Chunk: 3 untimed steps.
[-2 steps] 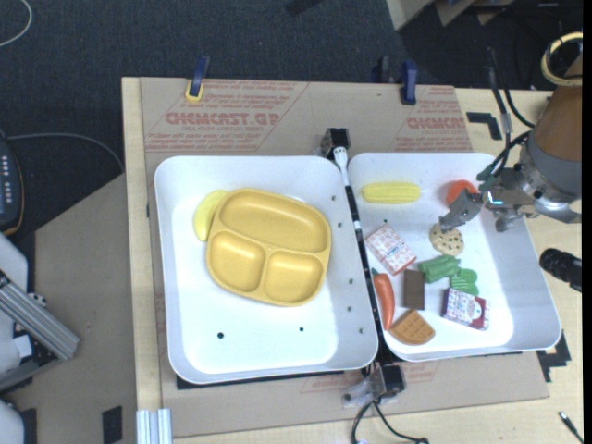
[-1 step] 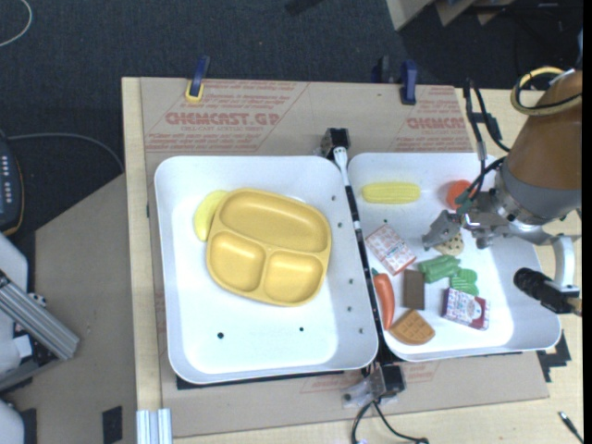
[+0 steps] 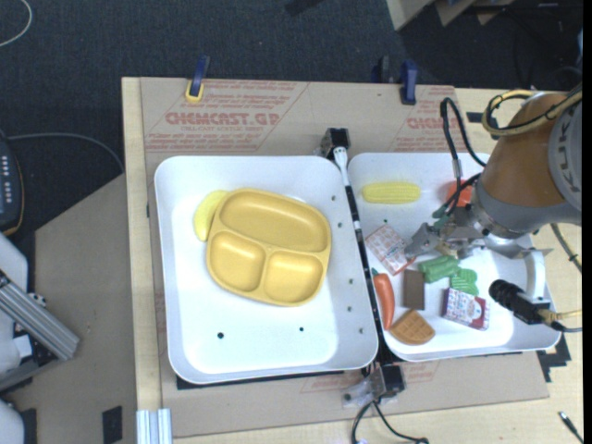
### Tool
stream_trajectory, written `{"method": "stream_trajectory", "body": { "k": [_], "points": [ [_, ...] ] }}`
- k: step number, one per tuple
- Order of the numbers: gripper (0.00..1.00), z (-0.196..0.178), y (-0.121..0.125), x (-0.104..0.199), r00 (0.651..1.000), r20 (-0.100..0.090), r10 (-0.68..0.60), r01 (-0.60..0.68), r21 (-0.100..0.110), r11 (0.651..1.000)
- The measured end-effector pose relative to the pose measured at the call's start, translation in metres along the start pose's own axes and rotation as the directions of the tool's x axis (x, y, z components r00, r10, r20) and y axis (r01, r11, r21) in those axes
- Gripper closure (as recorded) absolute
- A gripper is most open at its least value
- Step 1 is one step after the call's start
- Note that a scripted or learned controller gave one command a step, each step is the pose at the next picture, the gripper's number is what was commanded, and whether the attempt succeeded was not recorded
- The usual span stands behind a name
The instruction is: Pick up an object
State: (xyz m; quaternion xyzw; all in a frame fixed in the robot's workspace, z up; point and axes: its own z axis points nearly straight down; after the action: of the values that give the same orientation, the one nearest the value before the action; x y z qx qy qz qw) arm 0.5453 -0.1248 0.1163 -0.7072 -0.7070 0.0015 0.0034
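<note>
Left bin (image 3: 185,276): yellow divided tray (image 3: 268,246) sits up and left of centre, touching a yellow disc (image 3: 205,213) that pokes out at its upper left. Bare floor along the bottom and right of that bin, so open room there.

Right bin (image 3: 518,336) is crowded. Corn cob (image 3: 390,192) alone near the top edge. Snack packet (image 3: 387,248) near the divider. Carrot (image 3: 385,300) and brown bar (image 3: 413,290) side by side; waffle piece (image 3: 413,327) at the bottom edge. Green piece (image 3: 448,272) mid-bin, small red-and-white carton (image 3: 465,309) just below it.

Arm (image 3: 532,169) reaches in from the right, orange band over the bin's upper right corner, wrist angled down-left. Claw (image 3: 435,239) is low between the packet and the green piece; can't tell whether it is spread or pinching anything. Tabletop (image 3: 139,155) margin shows around both bins.
</note>
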Motion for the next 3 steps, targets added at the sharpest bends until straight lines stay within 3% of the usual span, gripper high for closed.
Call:
{"method": "stream_trajectory", "body": {
  "k": [1, 2, 3],
  "points": [
    [0.00, 0.029, 0.002, 0.001, 1.000, -0.002, 0.000, 0.000, -0.008, 1.000],
    [1.00, 0.015, 0.006, 0.002, 1.000, -0.001, 0.000, 0.000, -0.020, 1.000],
    [1.00, -0.047, 0.013, 0.005, 1.000, 0.005, -0.002, 0.002, -0.015, 1.000]
  ]
}}
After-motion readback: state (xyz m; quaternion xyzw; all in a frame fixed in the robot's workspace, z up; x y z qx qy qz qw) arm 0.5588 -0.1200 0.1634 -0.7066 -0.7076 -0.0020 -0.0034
